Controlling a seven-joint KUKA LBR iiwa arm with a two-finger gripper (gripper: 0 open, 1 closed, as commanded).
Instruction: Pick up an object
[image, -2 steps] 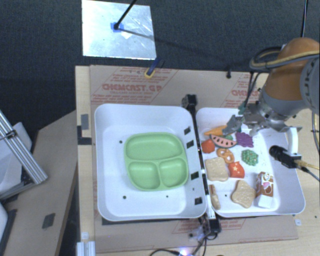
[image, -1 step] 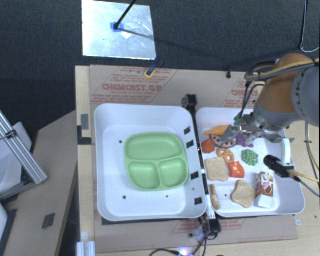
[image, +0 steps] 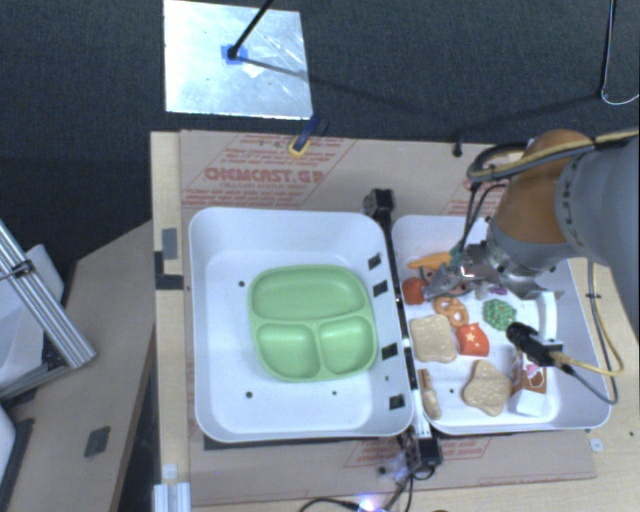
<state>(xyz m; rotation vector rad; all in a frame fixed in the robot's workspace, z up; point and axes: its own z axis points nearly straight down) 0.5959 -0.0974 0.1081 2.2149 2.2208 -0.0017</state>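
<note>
Two white bins are borne side by side on a cardboard-covered bench (image: 270, 165). A green divided plate (image: 310, 322) lies in the left bin (image: 215, 300). Toy food pieces (image: 455, 345) are scattered in the right bin (image: 575, 330); the gripper (image: 462, 272) is lowered among the far ones, its state untellable.

We look down on a pale wooden desk (image: 120, 300) set on a dark carpeted floor (image: 70, 110). A cardboard sheet (image: 270, 170) printed with red lettering covers the desk's middle. Beyond it a shiny metal plate (image: 240, 60) lies on the floor, a blue piece (image: 235, 54) at its centre. At the left edge we see slanting aluminium rails (image: 40, 310). Dark cables (image: 380, 100) trail across the carpet. The light is even and soft.
</note>
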